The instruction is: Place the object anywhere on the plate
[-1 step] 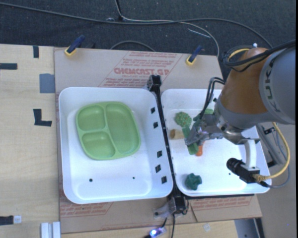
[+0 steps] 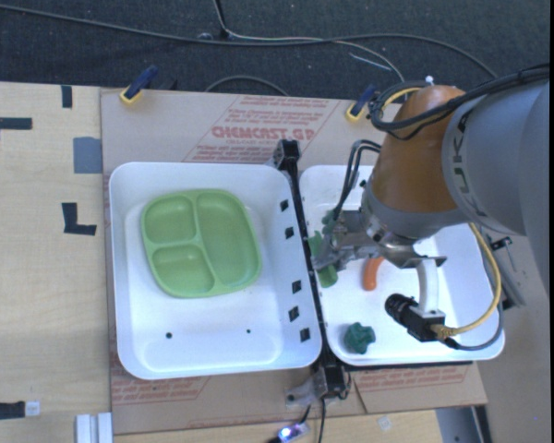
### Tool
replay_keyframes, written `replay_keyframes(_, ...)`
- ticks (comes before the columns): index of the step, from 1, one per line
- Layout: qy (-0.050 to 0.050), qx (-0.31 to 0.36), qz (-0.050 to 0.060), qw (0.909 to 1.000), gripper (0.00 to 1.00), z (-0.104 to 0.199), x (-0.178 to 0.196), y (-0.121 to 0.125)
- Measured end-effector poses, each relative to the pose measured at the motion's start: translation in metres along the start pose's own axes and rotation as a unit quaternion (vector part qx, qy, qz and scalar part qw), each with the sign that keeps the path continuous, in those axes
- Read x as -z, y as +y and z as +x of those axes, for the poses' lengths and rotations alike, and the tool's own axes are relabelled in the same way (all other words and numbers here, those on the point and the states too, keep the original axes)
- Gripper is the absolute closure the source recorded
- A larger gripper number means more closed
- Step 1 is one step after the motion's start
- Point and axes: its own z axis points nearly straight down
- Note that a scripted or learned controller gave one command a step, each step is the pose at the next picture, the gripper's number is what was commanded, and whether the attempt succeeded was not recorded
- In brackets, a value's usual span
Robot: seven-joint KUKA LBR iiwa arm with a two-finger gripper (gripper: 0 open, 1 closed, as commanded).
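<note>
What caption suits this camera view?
Grey-and-orange arm over right white bin, near small orange piece; green divided plate waits in left bin.

We cannot tell how the hand [image 2: 337, 247] stands, for the bulky grey-and-orange arm [image 2: 443, 169] covers it and much of the right shallow white bin [image 2: 462, 349], partly hides the small green object [image 2: 325, 264] and orange piece [image 2: 373, 273], and is itself cut off at the right edge.
</note>
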Motion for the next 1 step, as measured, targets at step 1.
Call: replay_keyframes(1, 0.0, 0.0, 0.0, 1.0, 1.0, 0.0468, 0.0027, 0.0073)
